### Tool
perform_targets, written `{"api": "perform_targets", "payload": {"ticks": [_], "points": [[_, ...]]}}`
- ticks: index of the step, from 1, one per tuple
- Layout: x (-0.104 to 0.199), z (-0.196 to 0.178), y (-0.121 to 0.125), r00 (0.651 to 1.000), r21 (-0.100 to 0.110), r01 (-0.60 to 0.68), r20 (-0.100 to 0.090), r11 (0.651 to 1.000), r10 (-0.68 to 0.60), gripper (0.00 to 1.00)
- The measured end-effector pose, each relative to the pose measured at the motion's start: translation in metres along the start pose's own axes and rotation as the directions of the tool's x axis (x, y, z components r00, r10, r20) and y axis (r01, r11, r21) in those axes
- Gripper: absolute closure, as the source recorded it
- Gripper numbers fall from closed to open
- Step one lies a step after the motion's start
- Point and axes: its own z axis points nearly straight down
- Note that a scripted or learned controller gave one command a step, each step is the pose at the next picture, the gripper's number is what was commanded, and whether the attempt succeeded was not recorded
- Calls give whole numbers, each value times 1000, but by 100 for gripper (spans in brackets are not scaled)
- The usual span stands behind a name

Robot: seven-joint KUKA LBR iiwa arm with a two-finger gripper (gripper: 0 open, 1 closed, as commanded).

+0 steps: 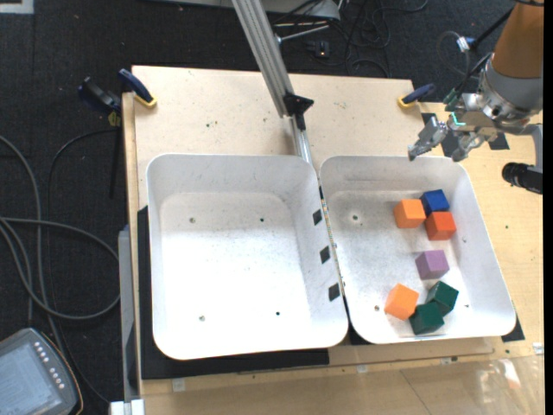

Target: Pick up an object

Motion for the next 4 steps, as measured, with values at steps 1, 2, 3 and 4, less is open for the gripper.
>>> {"api": "perform_targets", "payload": {"ticks": [1,2,3,4], "points": [[0,-3,1,1000,-3,1,2,1000,-1,0],[-7,50,7,1000,1,-2,1,1000,2,0],[-6,115,6,1000,2,-1,0,1000,1,0],[-5,157,6,1000,-1,1,1,1000,-1,0]]}}
